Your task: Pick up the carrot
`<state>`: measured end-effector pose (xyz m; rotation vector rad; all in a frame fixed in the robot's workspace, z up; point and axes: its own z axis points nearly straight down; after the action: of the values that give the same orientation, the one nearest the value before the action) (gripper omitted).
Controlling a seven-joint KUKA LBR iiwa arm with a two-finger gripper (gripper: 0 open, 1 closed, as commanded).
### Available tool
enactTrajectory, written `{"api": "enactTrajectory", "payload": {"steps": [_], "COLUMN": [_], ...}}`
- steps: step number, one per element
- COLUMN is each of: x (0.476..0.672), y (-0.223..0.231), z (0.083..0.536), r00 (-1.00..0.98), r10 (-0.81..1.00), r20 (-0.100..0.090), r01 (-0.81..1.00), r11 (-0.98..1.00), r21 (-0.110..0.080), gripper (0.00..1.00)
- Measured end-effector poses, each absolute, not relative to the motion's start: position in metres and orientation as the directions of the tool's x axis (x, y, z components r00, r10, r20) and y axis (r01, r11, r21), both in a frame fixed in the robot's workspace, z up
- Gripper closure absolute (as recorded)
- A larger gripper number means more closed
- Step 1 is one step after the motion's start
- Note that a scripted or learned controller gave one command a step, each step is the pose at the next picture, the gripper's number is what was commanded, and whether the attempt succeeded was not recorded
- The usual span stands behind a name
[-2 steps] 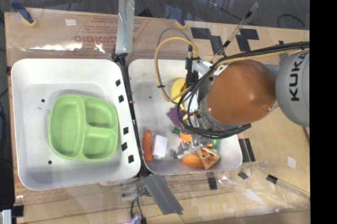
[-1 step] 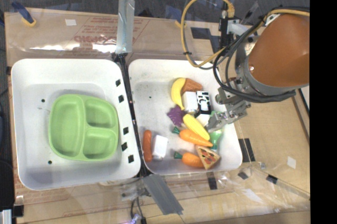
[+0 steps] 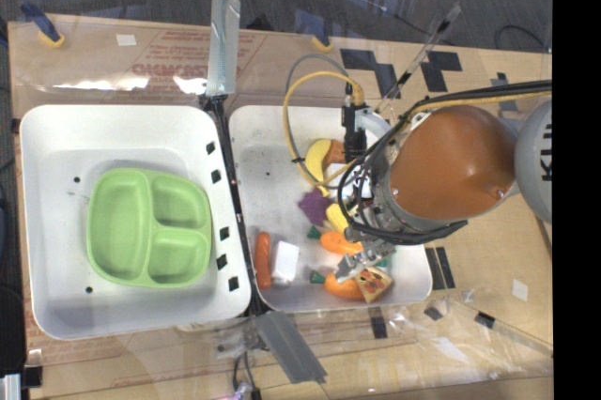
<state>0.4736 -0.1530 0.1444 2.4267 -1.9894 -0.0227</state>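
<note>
The pincer is seen low over the right bin, its tips lost in clutter, so how far it is opened, or what is grasped, cannot be told. The carrot is found just to its left, partly covered by the wrist. Another orange piece lies just below. Purple and yellow toys are crowded above-left. A sausage and white block lie farther left near the wall. The green tray sits well apart in the left bin.

The grey arm bears the letters "KU", cut off.
</note>
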Motion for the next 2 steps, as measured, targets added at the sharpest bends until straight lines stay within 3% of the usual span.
{"api": "enactTrajectory", "payload": {"steps": [1, 2], "x": [0.479, 0.477], "y": [-0.141, -0.137], "z": [0.121, 0.091], "r00": [0.542, 0.732], "r10": [-0.84, -0.681], "r20": [0.002, -0.003], "r01": [-0.84, -0.681], "r11": [-0.542, -0.732], "r21": [-0.004, 0.0], "gripper": [1.0, 1.0]}}
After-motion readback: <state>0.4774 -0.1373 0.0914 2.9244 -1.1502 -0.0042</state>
